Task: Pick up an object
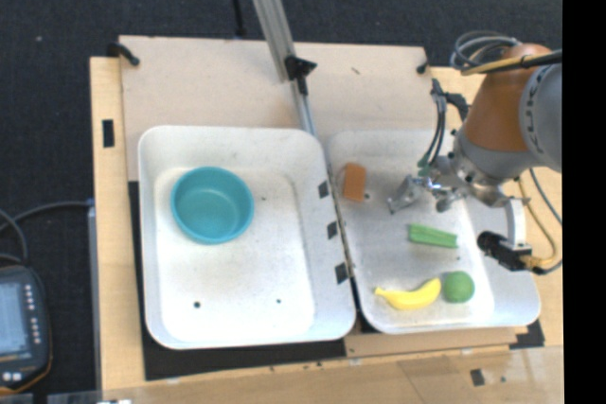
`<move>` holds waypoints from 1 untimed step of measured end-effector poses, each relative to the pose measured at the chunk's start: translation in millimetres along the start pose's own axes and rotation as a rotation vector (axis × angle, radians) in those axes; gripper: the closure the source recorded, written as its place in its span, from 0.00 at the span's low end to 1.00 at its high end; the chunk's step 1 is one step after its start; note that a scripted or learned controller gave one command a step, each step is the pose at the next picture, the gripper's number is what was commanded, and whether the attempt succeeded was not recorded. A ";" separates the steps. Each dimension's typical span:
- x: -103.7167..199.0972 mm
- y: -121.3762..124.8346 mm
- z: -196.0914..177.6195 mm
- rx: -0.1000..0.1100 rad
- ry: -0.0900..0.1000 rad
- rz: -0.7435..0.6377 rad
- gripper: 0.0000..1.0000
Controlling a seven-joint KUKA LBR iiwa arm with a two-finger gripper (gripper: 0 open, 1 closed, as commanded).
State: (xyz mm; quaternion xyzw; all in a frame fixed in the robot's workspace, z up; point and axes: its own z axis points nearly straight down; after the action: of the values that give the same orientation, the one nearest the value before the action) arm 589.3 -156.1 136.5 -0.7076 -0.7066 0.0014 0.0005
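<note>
Risk: the two-finger metal gripper [405,196] hangs over bare floor of the right white bin [379,246], between the small orange block [353,182] and the flat green bar [433,236]; a straight descent probably closes on nothing. Fingers look slightly apart, holding nothing. Yellow plastic banana [410,296] touches the green ball [458,287], so grabbing either may nudge the other.

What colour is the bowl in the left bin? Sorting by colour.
Teal-blue bowl, clear in the camera view.
</note>
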 end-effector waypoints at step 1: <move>-1.4 1.8 -14.1 -0.008 -0.001 0.005 1.00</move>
State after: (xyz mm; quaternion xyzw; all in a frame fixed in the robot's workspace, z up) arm 591.1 -157.5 150.6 -0.7093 -0.7049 -0.0009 -0.0025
